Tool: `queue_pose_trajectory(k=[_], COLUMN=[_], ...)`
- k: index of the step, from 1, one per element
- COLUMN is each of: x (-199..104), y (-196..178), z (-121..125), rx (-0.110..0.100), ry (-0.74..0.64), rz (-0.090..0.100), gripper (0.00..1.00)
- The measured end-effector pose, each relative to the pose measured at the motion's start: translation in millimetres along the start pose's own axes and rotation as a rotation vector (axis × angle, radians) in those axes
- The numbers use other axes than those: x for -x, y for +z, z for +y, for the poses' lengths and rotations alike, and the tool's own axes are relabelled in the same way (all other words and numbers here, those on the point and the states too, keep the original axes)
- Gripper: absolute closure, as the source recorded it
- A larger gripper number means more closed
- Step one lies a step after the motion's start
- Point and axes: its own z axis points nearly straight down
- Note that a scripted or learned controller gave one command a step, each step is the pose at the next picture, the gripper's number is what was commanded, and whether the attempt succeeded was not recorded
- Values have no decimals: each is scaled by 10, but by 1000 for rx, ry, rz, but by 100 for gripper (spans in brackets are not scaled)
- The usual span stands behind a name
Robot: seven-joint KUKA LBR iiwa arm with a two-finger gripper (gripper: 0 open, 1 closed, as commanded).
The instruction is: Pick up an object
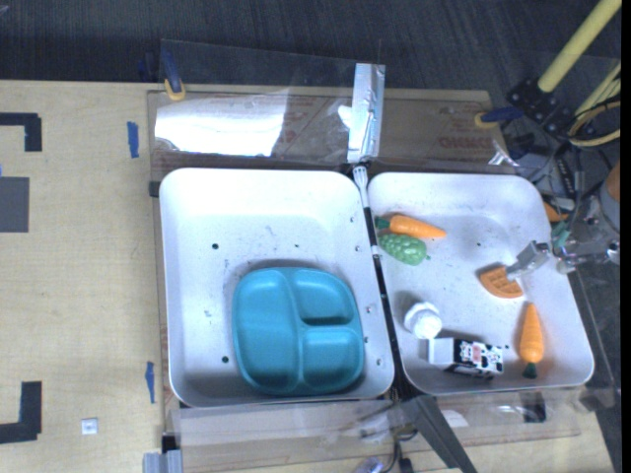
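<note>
Nearest the lens, low in the left white bin (187, 225), sits a teal moulded-plastic tray with three compartments (298, 331), upside of it bare and nothing resting in it. Moving right across the divider into the right white bin (463, 200), a green knobbly toy vegetable (404, 249) lies touching an orange plastic carrot (416, 228) near the far left corner. Lower down, a small white round cap-like piece (424, 318) rests just beside a black-and-white toy car (473, 356). Further right lies an orange wedge-shaped toy slice (501, 282), and below it a second orange carrot with a dark green tip (531, 335), upright along the bin's right side. The gripper (530, 256) reaches in from the right rim, its metal tip just above and beside the orange wedge; whether it is spread or pressed together I cannot tell, since it is small and blurred here. Nothing appears to be held. My guess is the wedge is the target, being closest. The risk is that the wedge is thin and lies flat, so the gripper may close over it and slide off, or nudge it against the bin wall; the carrot nearby could also be bumped and rolled.
</note>
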Motion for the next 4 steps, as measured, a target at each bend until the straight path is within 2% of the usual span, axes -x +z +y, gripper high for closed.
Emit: queue_pose_trajectory(k=[1,2,3,4], x=[-473,-200,-454,-633], y=[193,687,653,-839], z=[-434,-482,32,173], rx=[0,3,3,7], ry=[-61,57,232,-64], rz=[2,12,0,-1], gripper=[0,0,0,0])
